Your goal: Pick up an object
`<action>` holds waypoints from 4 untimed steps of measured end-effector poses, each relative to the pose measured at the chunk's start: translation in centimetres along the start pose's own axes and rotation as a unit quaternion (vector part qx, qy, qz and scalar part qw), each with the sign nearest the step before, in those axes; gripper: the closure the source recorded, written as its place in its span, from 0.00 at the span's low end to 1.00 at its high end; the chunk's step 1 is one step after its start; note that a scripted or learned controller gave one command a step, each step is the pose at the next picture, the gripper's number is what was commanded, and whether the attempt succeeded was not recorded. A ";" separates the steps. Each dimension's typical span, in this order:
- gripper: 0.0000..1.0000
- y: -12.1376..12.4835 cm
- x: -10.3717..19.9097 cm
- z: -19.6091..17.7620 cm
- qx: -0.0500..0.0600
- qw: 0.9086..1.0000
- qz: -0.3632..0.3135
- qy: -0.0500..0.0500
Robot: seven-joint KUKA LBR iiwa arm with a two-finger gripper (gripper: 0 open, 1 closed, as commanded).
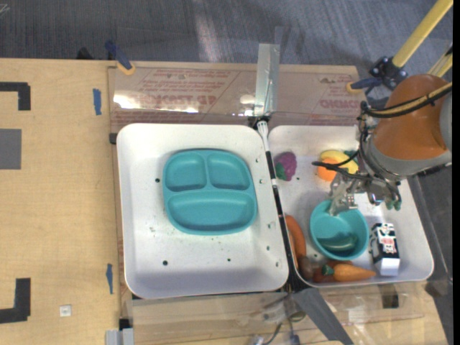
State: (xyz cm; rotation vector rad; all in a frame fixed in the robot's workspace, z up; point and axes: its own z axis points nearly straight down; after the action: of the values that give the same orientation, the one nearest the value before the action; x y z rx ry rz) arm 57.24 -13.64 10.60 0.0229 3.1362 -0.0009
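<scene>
Plywood bench (pixel 50 214) under us carries two white bins. We see the left bin (pixel 136 264) holding a teal divided plate (pixel 210 191) with wide margins. Crowded, the right bin (pixel 413 228) holds a teal bowl (pixel 339 237), carrots, a purple fruit (pixel 286 164). Red print on the back panel is unreadable. We cannot tell the gripper's (pixel 343 196) state above the bowl's rim.

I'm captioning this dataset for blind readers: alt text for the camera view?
A grey-and-orange robot arm's gripper hangs over a teal bowl in the right bin, among toy carrots, a purple item and a small bottle. The left bin holds a teal divided plate.
</scene>
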 end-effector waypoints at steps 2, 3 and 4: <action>0.00 -0.1 -3.3 1.6 0.000 0.998 0.066 -0.003; 0.00 -2.6 -6.3 1.7 0.000 0.999 0.045 -0.004; 1.00 -2.5 -6.8 -0.1 0.001 0.999 0.044 -0.010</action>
State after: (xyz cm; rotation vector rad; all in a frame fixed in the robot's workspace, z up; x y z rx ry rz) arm 63.96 -16.28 10.72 0.1602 3.1130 -0.0033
